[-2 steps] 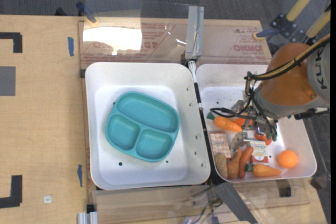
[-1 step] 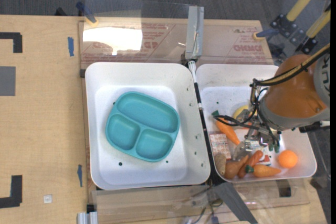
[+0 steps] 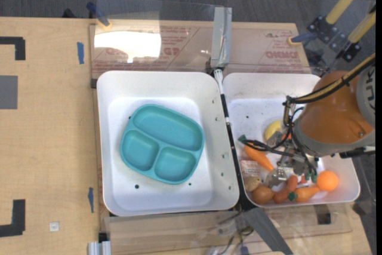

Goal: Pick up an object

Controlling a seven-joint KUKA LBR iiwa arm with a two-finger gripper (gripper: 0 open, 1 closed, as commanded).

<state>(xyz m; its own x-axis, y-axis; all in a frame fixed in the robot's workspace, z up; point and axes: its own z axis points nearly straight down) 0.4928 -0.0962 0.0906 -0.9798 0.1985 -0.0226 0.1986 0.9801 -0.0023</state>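
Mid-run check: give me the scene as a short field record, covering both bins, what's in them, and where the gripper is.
left bin: holds a teal divided plate, lying flat near the middle
right bin: holds toy food piled toward its near side
food seen: carrot, orange ball, yellow piece, brown round piece, second carrot
arm: reaches in from the right, over the right bin
gripper: low among the food pile, beside the carrot
fingers: state cannot be told
holding anything: not visible
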